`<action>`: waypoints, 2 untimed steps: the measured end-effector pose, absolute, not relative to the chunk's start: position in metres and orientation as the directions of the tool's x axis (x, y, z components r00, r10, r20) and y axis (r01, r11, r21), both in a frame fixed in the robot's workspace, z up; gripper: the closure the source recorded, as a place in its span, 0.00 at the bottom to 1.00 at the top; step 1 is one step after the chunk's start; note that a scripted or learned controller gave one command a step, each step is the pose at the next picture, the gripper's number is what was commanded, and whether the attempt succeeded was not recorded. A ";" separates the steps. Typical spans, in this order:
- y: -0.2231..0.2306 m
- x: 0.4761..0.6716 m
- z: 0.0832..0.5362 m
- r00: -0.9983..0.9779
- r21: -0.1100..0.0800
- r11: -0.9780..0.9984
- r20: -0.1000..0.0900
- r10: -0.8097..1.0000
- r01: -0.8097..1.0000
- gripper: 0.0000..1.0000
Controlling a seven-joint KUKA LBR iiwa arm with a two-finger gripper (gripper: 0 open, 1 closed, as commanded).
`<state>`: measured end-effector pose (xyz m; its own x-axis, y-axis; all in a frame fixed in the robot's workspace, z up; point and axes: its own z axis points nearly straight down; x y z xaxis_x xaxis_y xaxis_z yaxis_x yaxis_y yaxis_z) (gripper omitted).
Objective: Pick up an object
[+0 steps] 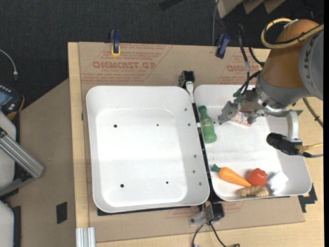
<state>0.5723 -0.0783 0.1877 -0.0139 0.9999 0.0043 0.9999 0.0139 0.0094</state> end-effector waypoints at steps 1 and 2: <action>-0.164 0.530 0.175 0.007 -0.004 -0.007 -0.002 1.000 1.000 0.00; -0.229 0.516 0.224 0.006 0.006 -0.006 -0.007 1.000 1.000 0.00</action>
<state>0.5157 -0.2293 0.2236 0.0065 1.0000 -0.0074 1.0000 -0.0064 0.0059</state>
